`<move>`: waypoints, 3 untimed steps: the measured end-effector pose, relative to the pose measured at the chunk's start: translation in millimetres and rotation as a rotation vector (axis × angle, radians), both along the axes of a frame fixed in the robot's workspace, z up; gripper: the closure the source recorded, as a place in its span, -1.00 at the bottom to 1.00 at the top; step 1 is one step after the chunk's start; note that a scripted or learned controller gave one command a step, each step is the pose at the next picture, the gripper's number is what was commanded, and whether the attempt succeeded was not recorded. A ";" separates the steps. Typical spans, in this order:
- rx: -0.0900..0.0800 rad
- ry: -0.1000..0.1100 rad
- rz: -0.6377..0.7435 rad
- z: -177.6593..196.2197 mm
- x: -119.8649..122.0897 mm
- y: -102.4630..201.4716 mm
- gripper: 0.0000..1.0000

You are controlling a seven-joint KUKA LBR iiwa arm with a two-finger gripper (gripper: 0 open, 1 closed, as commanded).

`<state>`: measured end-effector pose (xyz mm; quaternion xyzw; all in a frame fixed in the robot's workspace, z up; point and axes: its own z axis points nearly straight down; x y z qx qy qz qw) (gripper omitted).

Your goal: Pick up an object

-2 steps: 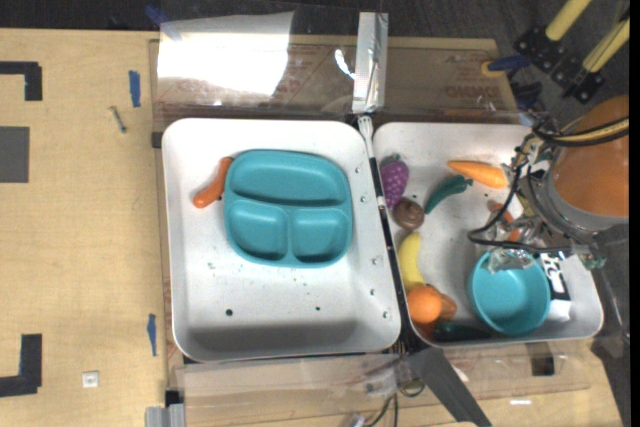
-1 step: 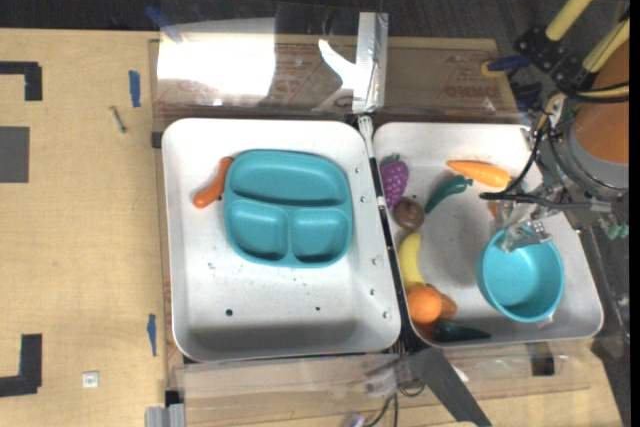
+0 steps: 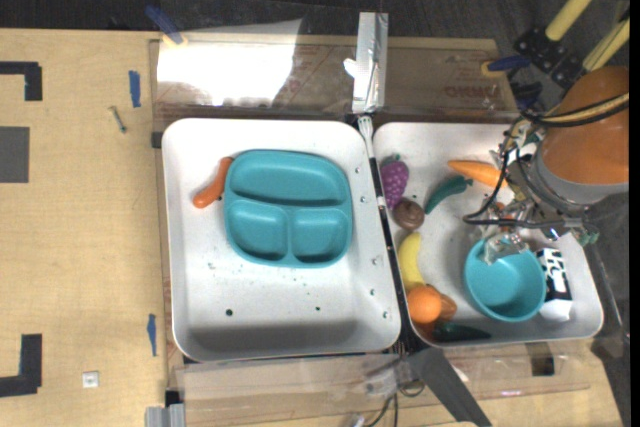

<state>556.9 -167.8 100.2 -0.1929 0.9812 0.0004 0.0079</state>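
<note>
the grey arm with the orange band (image 3: 590,145) comes in at the right edge of the frame, and its gripper (image 3: 503,220) hangs over the right-hand shallow white bin (image 3: 452,240), in the right middle of the frame. wires and brackets crowd the claw, so you cannot tell whether it is released or clenched, and you see nothing grasped in it.

the nearest thing to pick is the round teal plastic bowl (image 3: 508,287), upright in the lower right of that bin, with the claw just above its upper rim. a black-and-white tube-like item (image 3: 553,277) lies against the bowl's right side.

to the upper left of the claw you have an orange plastic carrot (image 3: 472,172), and beside it a dark green pepper-shaped piece (image 3: 445,193). along the bin's left wall, from top to bottom, sit a purple bunch of toy grapes (image 3: 395,179), a small brown round piece (image 3: 408,212), a yellow toy banana (image 3: 410,258) and a round orange fruit (image 3: 424,304) in the lower left corner.

the left-hand white bin (image 3: 270,305) fills the middle of the frame. in its upper half lies a teal three-compartment plate (image 3: 288,205), and a short orange sausage-shaped piece (image 3: 211,187) touches the plate's left edge. the pale wooden bench (image 3: 70,245) runs off to the left of the frame.
</note>
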 end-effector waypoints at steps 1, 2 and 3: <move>-0.002 0.004 -0.193 99.9 -2.7 22.0 1.00; -0.001 0.000 -0.055 1.1 -7.3 10.3 1.00; -0.003 0.000 -0.096 90.2 -27.2 45.7 1.00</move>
